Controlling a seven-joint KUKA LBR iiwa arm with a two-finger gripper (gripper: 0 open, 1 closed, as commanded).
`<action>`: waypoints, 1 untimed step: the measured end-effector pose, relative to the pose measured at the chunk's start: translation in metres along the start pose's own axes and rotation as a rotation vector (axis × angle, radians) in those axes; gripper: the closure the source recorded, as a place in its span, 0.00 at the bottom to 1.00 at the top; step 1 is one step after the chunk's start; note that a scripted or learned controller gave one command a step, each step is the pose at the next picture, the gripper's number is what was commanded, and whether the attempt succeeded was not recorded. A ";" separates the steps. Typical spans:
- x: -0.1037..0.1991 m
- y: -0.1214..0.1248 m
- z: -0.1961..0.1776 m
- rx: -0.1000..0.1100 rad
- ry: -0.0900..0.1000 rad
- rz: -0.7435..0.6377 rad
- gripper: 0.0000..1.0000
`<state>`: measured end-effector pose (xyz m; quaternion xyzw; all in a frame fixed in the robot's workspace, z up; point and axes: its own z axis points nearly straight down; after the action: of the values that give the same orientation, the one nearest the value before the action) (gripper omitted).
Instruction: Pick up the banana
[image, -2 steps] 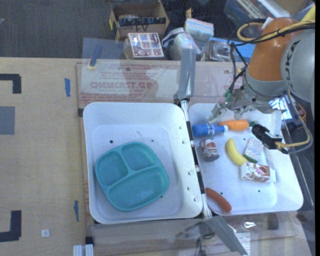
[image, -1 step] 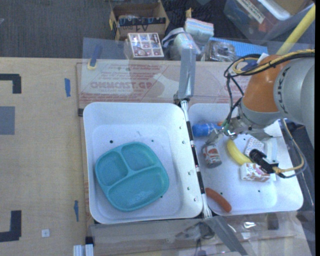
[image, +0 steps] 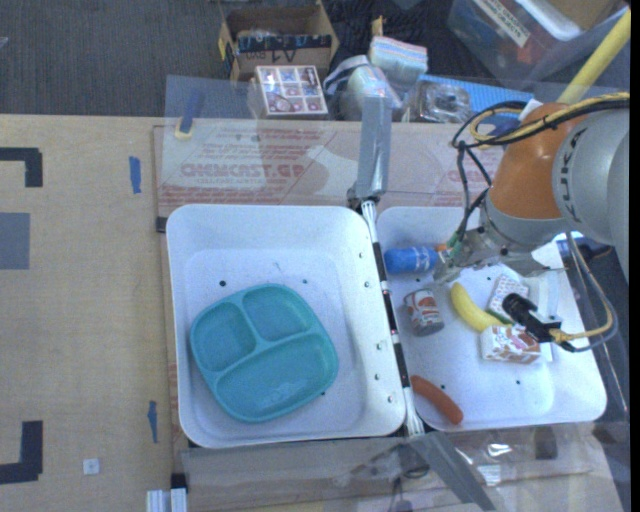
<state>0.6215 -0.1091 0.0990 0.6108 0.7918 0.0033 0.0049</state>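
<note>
The yellow banana (image: 470, 308) lies in the right bin (image: 575, 400), near its middle and slightly curved. My gripper (image: 458, 262) hangs just above the banana's upper end, under the orange wrist band (image: 530, 185), and nothing is visibly held in it. The arm's bulk covers the bin's far right corner.
In the right bin, a blue can (image: 410, 260) lies beside the gripper, a small tin (image: 425, 312) sits left of the banana, a red sausage (image: 437, 398) lies at the front, and white packets (image: 510, 343) lie to the right. The left bin (image: 200, 240) holds a teal divided plate (image: 263, 350).
</note>
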 end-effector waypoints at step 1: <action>0.000 0.000 0.000 0.000 0.000 0.000 0.00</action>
<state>0.6214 -0.1091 0.0990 0.6108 0.7918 0.0033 0.0048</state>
